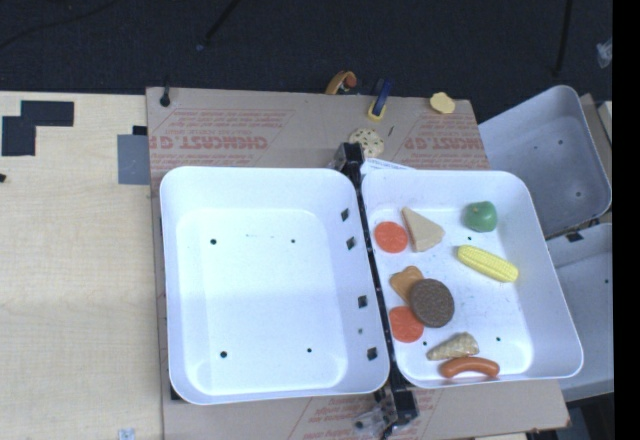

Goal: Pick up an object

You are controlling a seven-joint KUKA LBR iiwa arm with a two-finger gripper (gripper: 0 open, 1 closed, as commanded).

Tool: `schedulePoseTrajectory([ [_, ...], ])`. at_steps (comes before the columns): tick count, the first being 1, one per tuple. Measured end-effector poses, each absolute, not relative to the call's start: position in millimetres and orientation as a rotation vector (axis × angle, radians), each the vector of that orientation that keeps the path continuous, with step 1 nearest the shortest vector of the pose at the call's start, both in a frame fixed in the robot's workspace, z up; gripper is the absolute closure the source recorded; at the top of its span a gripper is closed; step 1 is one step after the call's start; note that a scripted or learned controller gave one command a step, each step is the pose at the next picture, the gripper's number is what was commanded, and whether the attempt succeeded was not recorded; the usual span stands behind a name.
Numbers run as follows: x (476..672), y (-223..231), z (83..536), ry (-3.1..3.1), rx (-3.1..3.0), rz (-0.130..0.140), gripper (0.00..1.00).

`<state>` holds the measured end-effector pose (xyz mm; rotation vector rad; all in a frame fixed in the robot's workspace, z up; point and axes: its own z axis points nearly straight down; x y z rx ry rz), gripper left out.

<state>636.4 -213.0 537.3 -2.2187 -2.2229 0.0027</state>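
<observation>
Two white bins [262,273] side by side, one with corn [487,263] and cookie [432,301]; pincer's state unclear

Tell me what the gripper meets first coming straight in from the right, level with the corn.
Probably the right bin's rim, then the yellow corn; travel height is unclear.

Bright, even light falls from above on the bench [70,258], and the left bin [262,283] glares nearly pure white, its floor washed out with little surface detail. Soft, faint shadows lie along the inner walls of the right bin [545,258]. The floor [300,8] beyond is dim and almost black. The picture is slightly soft and grainy throughout.
</observation>
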Motion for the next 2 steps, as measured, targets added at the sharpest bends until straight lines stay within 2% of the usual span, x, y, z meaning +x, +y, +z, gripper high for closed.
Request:
schedulePoseTrajectory([
  [1,637.2,-211.4,547.2,-2.228,-2.214,0.005,1.0],
  [2,637.5,-210.7,546.7,-2.229,-2.211,0.005,0.0],
])
